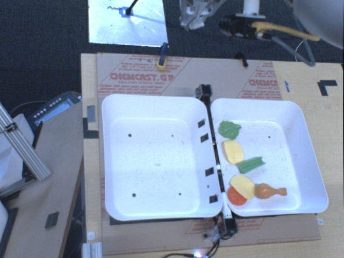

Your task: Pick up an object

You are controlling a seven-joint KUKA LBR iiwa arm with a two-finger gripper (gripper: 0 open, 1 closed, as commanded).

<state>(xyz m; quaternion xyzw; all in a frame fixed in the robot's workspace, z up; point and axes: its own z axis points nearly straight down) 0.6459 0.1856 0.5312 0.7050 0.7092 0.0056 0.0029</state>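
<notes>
The right bin (pixel 293 144) holds several small toy foods along its left side. A green leafy piece (pixel 229 128) lies farthest back, with a pale yellow piece (pixel 233 151) and a green stick (pixel 251 164) below it. Near the front edge a second yellow piece (pixel 242 186) overlaps a red-orange round piece (pixel 235 197), and a brown drumstick (pixel 270 191) lies just right of them. My gripper (pixel 198 16) hangs high at the top of the view, beyond the bench's far edge and well away from both bins, with nothing seen in it.
The left bin (pixel 115 144) sits beside the right one, joined by a black-clipped seam (pixel 212 155). A yellow clip (pixel 161 63) stands on the board behind them. A shiny plate (pixel 126 15) lies at the top left, and a grey device (pixel 54 107) at the left.
</notes>
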